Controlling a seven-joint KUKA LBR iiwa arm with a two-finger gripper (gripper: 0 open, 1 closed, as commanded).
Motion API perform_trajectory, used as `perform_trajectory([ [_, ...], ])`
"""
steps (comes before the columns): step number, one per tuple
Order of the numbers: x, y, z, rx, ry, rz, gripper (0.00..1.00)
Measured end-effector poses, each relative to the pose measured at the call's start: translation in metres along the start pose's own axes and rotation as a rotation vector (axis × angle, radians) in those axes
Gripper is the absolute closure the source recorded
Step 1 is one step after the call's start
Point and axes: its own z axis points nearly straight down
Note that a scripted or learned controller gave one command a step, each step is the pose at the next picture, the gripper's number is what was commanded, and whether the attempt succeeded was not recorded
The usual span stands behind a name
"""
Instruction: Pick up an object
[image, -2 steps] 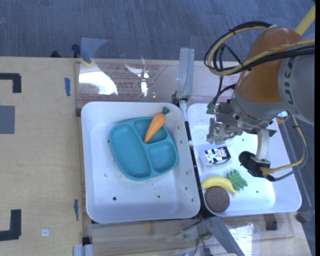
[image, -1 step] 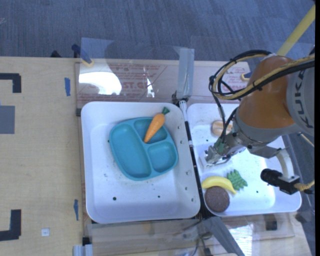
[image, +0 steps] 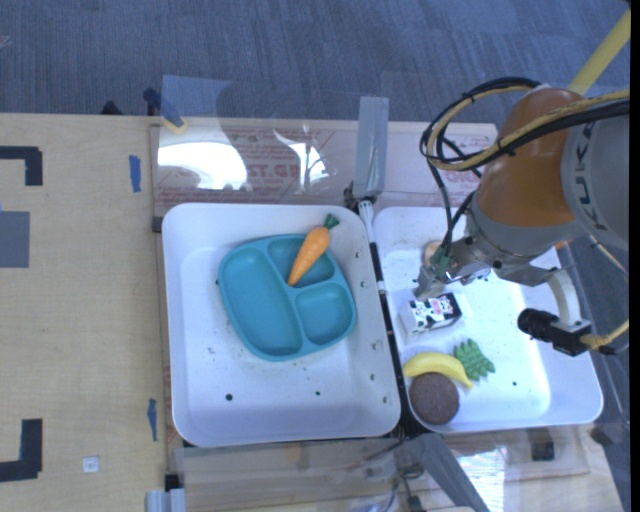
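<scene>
Honestly, the worry is clutter. The arm (image: 545, 170) has its jaws (image: 437, 278) low in the right bin (image: 575, 395), right above a small black-and-white box (image: 433, 313), near the bin's inner wall, so they could clip the wall or shove the box instead of gripping it. Can't tell if the jaws are spread or closed. Just past the box sit a banana (image: 438, 367), a brown disc (image: 434, 397) and a green thing (image: 474, 358). Far to the other side: a blue tray (image: 270, 310) with a carrot (image: 309, 255) in the left bin (image: 200, 400). The surface (image: 70, 300) is pale wood with tape marks; blue carpet (image: 300, 50) beyond.
</scene>
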Motion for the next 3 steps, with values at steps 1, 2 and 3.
perform_trajectory([
  [1,-0.012,-0.080,0.022,0.002,0.003,-0.161,1.00],
  [2,0.008,0.003,-0.037,-0.008,-0.001,-0.188,1.00],
  [3,0.049,0.013,0.000,0.006,0.003,0.279,1.00],
])
